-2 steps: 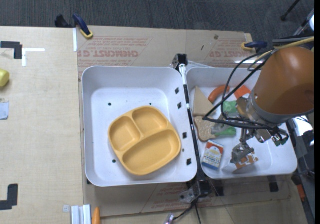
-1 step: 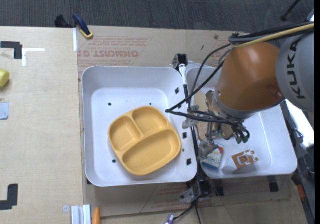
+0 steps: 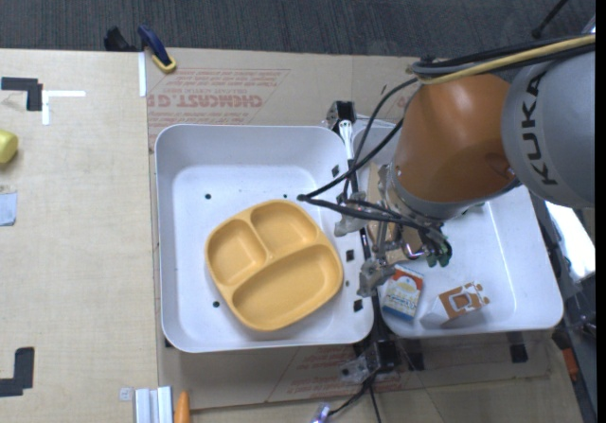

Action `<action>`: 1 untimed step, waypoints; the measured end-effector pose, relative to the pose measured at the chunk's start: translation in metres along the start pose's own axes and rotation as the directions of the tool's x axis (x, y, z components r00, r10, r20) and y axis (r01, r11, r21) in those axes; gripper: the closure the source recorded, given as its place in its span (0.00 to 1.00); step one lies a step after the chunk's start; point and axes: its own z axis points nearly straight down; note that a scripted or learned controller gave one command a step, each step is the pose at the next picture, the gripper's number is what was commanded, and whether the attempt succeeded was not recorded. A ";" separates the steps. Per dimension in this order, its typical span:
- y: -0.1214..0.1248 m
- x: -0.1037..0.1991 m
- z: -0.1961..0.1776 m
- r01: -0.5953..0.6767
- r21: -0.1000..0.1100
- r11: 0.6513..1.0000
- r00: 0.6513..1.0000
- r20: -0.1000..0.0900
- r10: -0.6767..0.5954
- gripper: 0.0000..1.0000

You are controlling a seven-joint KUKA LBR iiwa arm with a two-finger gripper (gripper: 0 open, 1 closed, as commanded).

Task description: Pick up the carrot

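Orange band of the grey KUKA arm (image 3: 473, 142) fills the upper right, hanging over the right shallow white bin (image 3: 525, 303). The claw (image 3: 379, 255) sits below the band, low over the wall between the two bins, in a tangle of black cables and metal parts. Can't tell whether the claw is open or closed; nothing visibly between its tips. Carrot: can't pick it out anywhere in either bin; the arm covers much of the right bin.

Left shallow white bin (image 3: 180, 251) holds a yellow-orange plastic plate with three compartments (image 3: 275, 265), lying flat and turned at an angle, toward the bin's near right part. A few small dark specks on the bin floor above the plate.

Right bin, near edge: small white-and-blue carton with a printed front (image 3: 401, 296), just beside the claw, below and right of it. Next to that, a flat white card with an orange-brown print (image 3: 462, 300), apart from the carton.

Tan cardboard surface (image 3: 76, 270) runs under and left of the bins, with red mirrored lettering above the left bin. Small yellow round object (image 3: 7, 147) at the far left edge, well apart from the bins. Blue-and-yellow clip (image 3: 156, 48) at the cardboard's top edge. Dark carpet behind.
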 end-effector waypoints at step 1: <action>-0.027 -0.031 0.000 -0.057 0.001 0.998 0.998 0.001 0.057 0.00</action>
